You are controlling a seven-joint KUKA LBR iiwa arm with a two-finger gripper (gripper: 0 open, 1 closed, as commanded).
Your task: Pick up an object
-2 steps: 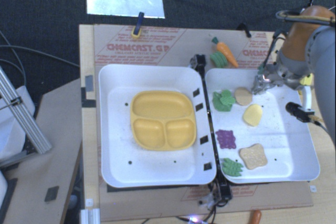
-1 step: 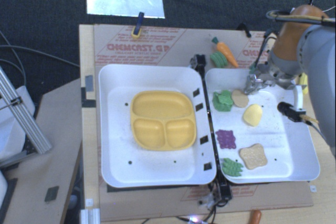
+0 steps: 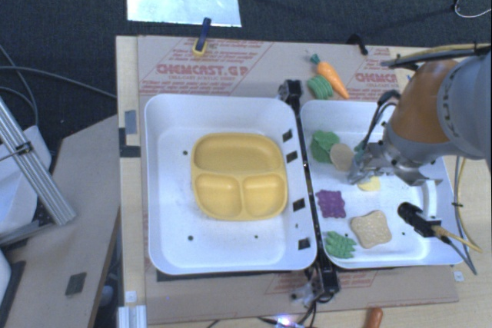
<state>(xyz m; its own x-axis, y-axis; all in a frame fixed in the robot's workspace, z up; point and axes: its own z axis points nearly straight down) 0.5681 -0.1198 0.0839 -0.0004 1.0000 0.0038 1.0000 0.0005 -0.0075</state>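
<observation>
Toast slice (image 3: 371, 228), flat, speckled | yellow plastic tray (image 3: 238, 175), three compartments | hand (image 3: 360, 172): grip state unclear

Both white bins (image 3: 165, 165) look like smooth, slightly glossy plastic, and the yellow divided tray (image 3: 238, 174) in the left one has a matt, moulded plastic look. The toy foods in the right bin, such as the bread slice (image 3: 371, 229) and purple grapes (image 3: 331, 203), appear soft and matt with a knobbly texture. The bench sheet (image 3: 231, 65) beneath looks like printed brown cardboard, while the arm (image 3: 446, 115) has a smooth grey and orange painted finish.
</observation>
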